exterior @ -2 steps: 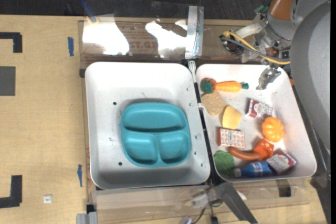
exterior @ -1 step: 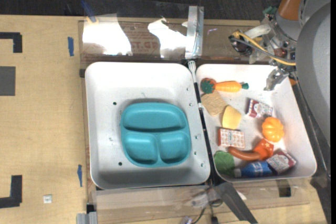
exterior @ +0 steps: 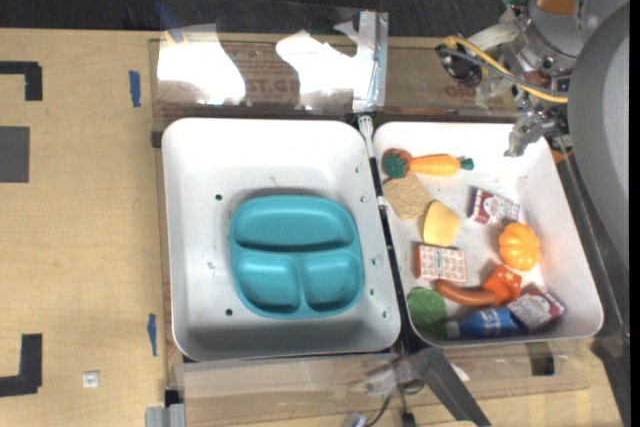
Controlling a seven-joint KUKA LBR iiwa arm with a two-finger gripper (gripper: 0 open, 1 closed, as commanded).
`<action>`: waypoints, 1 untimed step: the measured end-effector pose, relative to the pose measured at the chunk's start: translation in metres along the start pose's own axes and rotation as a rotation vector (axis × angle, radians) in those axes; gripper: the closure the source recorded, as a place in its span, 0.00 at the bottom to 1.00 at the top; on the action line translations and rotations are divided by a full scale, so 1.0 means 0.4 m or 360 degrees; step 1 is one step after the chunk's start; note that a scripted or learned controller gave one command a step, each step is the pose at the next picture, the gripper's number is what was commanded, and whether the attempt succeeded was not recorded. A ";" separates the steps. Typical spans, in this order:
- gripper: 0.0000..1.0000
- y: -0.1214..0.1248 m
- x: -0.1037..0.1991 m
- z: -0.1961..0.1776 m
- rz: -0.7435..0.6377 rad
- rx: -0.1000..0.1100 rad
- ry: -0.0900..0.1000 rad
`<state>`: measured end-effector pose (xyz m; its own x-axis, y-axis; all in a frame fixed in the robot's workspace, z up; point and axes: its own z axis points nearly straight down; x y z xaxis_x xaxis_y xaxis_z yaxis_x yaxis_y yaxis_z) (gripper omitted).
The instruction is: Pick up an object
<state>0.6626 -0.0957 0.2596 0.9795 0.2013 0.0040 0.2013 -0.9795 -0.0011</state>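
The right bin (exterior: pixel 560 177) holds several toy foods. A carrot (exterior: pixel 437 165) lies at its far left beside a red and green piece (exterior: pixel 396 161), with a tan cracker (exterior: pixel 407 197) and a yellow cheese wedge (exterior: pixel 441 223) below them. A red-white carton (exterior: pixel 494 207), an orange fruit (exterior: pixel 519 246), a red-white packet (exterior: pixel 441 264), a sausage (exterior: pixel 468 294), a green piece (exterior: pixel 428 307) and a blue bottle (exterior: pixel 485 323) fill the rest. My gripper (exterior: pixel 522 137) hangs over the bin's far right corner, above the floor and apart from every item, with nothing seen in it.
The left bin (exterior: pixel 190 165) holds a teal divided plate (exterior: pixel 296 253). A clear plastic sheet (exterior: pixel 270 65) stands behind the left bin. Yellow cables (exterior: pixel 500 65) trail around the wrist, and the grey arm (exterior: pixel 610 115) runs down the right side.
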 end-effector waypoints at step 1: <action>0.00 0.055 -0.033 0.154 0.0005 0.0004 -0.0022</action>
<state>0.6544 -0.1198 0.1979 0.9801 0.1980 -0.0098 0.1980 -0.9802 -0.0035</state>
